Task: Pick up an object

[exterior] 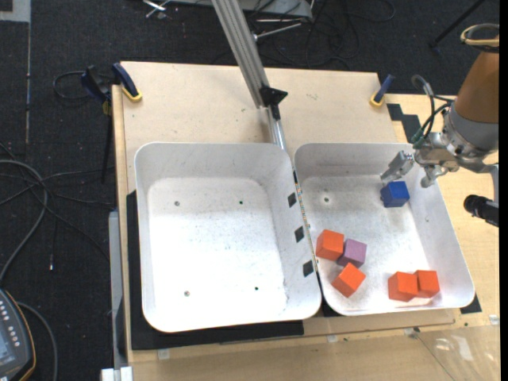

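Pale wooden bench point(206, 105) on dark carpet point(55, 22); pincer point(413, 167) spread wide above blue cube point(394, 193).

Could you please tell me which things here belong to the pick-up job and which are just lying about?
Job: gripper; blue cube; four orange cubes, e.g.; purple cube; right bin.
Lying about: left bin; yellow-tipped clamps; metal pole; floor cables.

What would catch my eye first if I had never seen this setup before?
Probably the bright blocks in the right bin: a blue block near its far side, then a cluster of orange blocks and a purple one toward the near edge. Next, the arm with its orange band coming in from the right, its hand just above the blue block. The left bin sits alongside.
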{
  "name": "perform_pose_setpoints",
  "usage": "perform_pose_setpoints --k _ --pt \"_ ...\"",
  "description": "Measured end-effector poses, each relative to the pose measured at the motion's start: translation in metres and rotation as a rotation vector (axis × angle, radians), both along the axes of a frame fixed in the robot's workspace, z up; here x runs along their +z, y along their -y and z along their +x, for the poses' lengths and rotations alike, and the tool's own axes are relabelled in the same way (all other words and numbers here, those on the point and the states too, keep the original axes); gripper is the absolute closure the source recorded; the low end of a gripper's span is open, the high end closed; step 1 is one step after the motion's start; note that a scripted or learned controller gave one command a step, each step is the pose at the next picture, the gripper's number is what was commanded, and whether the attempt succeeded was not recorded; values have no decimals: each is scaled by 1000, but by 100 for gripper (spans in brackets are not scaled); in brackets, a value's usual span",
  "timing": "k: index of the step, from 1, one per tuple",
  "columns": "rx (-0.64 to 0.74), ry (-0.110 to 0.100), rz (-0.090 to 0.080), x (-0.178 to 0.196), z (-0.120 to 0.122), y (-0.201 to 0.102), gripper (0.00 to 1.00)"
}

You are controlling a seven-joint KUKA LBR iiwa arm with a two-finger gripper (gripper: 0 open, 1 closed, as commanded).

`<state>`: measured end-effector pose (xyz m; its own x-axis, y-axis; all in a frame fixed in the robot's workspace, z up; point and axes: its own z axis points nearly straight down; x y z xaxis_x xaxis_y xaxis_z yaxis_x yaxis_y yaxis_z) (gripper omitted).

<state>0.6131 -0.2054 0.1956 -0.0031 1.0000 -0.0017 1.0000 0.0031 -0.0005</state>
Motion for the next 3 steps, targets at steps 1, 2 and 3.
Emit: perform_pose_setpoints --k 1,2,3 --pt "0 0 0 -104 27 19 0" --pt "2 3 -2 -89 28 19 100" --pt "7 7 4 3 34 -120 100"
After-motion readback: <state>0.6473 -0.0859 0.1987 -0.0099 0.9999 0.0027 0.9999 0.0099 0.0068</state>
